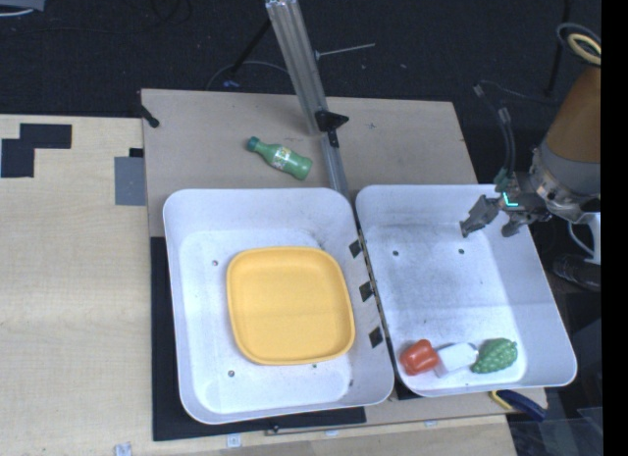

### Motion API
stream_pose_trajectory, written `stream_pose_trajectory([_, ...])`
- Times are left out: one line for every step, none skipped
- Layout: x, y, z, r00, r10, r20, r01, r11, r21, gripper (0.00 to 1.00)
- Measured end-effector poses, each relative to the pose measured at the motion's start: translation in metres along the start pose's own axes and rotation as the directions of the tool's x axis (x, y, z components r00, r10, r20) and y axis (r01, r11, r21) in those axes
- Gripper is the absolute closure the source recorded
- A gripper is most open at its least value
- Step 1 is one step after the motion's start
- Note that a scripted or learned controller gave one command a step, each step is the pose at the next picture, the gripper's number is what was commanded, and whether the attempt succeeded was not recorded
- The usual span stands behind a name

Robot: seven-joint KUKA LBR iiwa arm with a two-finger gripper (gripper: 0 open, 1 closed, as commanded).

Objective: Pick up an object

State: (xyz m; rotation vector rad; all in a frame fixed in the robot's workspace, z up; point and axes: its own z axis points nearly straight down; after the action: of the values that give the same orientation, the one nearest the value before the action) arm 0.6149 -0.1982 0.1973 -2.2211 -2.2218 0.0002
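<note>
My gripper (496,219) sits over the upper right part of the right bin (446,278), near its far right rim. My fingers (478,220) are spread: two dark tips apart w/ bare white bin floor showing between them, nothing pinched. A small teal light glows at the gripper base, just above the fingers. Behind that, my wrist runs off to the right, grey, w/ the orange band (577,111) above it near the frame edge. Objects avail. for pickup lie in the right bin, at the near end, well apart from my fingers: a red-orange pepper (420,356) on the left, a white block (455,358) in the middle, and a green bunch of grapes (494,355) on the right. Pepper and block are touching or just beside each other; block and grapes likewise, can't tell which. The rest of that bin's floor has faint grey scuffing. The left bin (191,278) sits beside the right one, the two joined along the centre by small black clips. It holds a yellow plate (289,304), square w/ rounded corners, lying flat near the bin's middle. Both bins rest on a tan board (392,140). On that board, beyond the left bin, a green bottle (280,158) lies on its side, cap end pointing left. A slanted metal rail (304,62) rises from the board near the bins' shared far corner. To the left is a pale wooden surface (69,297).
</note>
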Motion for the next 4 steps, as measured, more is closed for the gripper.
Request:
stream_pose_trajectory([0.000, 0.000, 0.000, 1.000, 0.000, 0.000, 0.000, 1.000, 0.000, 0.00])
stream_pose_trajectory([0.007, 0.000, 0.062, 1.000, -0.002, -0.001, 0.002, 1.000, 0.005, 0.00])
stream_pose_trajectory([0.008, 0.000, 0.107, 1.000, -0.001, -0.001, 0.001, 1.000, 0.002, 0.00])
stream_pose_trajectory([0.008, 0.000, 0.095, 1.000, -0.001, 0.000, 0.001, 1.000, -0.001, 1.00])
